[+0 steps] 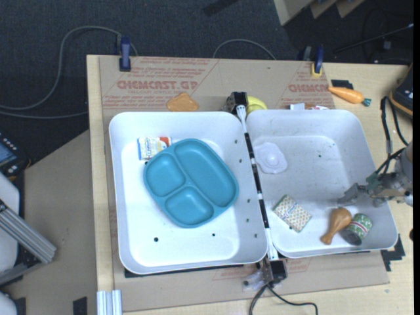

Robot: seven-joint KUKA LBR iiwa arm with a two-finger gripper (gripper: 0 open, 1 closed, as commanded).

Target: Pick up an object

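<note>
Two white bins sit side by side on the desk in the camera view. The left bin (125,176) holds a blue divided plate (190,181) and a small printed packet (152,146) just behind it. The right bin (315,126) holds a clear plastic lid (270,158), a patterned sachet (292,213), a tan toy drumstick (336,223) and a small green can (357,228) lying on its side, touching the drumstick's thick end. The gripper (361,194) hangs low at the right bin's right side, just above the can; I cannot tell whether its jaws are spread or pressed together. Nothing is seen between them. The can looks light, stiff and prone to roll, so a grip across its round body seems best; the drumstick's narrow shaft would be an easier pinch.
</note>
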